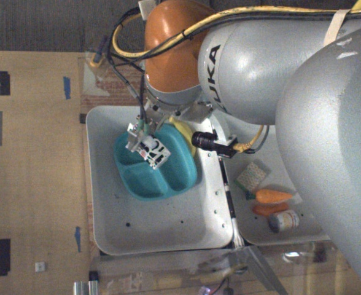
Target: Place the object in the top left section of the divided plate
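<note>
Overhead, the arm [254, 60] hangs above the left bin [107, 183], gripper [145, 141] over the teal divided plate [159, 174]. Finger opening: cannot tell. A yellow object [183, 129] peeks out at the plate's far rim. Advise confirming the grasp, then centring over the target section before release.

Two bins sit side by side on a bench. In the left bin [168, 226], a divided plate [162, 180] lies toward the back. The gripper [145, 141] hangs over the plate's back left part. The right bin [309, 232] holds a sponge [252, 176], a carrot [274, 196] and a can [283, 220].
</note>
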